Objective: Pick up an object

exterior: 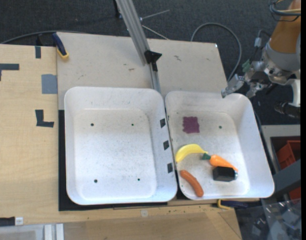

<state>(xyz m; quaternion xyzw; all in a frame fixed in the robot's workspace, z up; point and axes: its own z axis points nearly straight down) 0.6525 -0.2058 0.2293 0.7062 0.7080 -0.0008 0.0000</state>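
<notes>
Bench (23, 149): pale wood at the near and left side, marked with grey and black tape pieces. Farther back, a scuffed off-white board (118, 59) lies under the bins. Beyond it, dark carpet floor (68, 6) with thin cables trailing across.

Near edge: a black mat shows under the bins' front rims; a narrow strip of bench runs in front of them.

Left bin (75, 134): shallow, white, speckled, with four small dark holes in its floor. Its right rim overlaps the right bin's left rim, with black tape tabs along the seam.

Right bin (258, 154), near to far:
- sausage (191, 182), red-brown, lying aslant at the near left corner;
- black block (223, 174), just right of it, touching the carrot;
- carrot (221, 161), orange with a green tip, lying on the block's far edge;
- banana (189, 152), yellow, curved, its right end close to the carrot's green tip;
- purple square (191, 124), flat, alone in the far half, well apart from the rest.

The far right part of this bin's floor lies open.

Metal post (138, 34): rises aslant from the seam at the bins' far edge.

Gripper (239, 86): at the right bin's far right corner, over the rim, well apart from every item. Fingers: cannot tell whether apart or together. Orange band (285, 34) above the wrist.
</notes>
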